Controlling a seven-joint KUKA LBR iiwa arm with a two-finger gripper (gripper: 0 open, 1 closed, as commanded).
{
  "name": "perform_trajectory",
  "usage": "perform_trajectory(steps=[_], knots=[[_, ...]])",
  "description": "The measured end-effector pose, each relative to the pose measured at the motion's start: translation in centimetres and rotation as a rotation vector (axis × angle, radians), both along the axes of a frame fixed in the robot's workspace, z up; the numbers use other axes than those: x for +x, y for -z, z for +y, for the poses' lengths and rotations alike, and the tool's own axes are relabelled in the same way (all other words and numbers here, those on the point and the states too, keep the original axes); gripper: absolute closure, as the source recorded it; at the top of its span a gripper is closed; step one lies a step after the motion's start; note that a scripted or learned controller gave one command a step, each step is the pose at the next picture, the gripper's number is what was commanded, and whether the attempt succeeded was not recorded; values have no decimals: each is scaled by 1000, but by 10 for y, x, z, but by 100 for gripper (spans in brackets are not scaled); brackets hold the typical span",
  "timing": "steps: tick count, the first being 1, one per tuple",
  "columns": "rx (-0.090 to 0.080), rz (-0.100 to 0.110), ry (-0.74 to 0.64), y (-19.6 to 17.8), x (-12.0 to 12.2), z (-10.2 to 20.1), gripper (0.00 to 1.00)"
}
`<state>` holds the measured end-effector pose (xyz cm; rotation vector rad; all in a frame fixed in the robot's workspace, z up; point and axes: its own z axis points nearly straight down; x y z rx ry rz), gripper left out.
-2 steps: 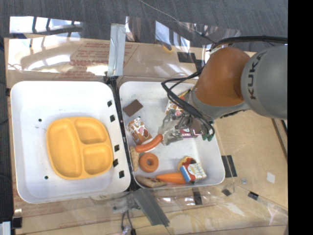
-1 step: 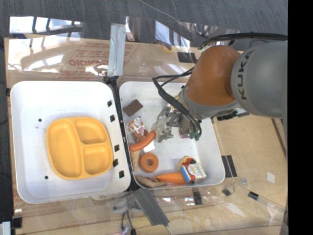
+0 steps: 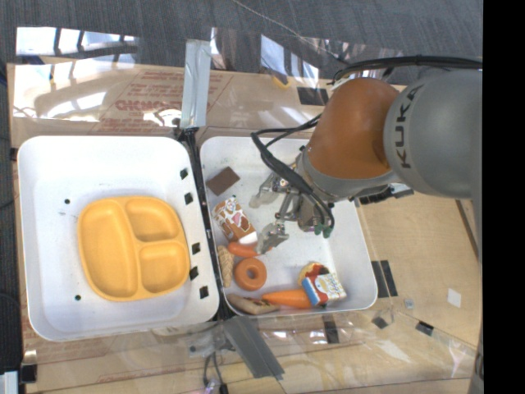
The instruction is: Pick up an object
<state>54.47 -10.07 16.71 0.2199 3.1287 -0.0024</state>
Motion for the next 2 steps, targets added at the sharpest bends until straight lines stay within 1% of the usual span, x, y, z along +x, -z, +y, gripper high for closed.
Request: perform_trajectory(steps=[1,2], knots=[[1,6,68,76,7,0,0],[-4,-2,66,63,10,-2,100]])
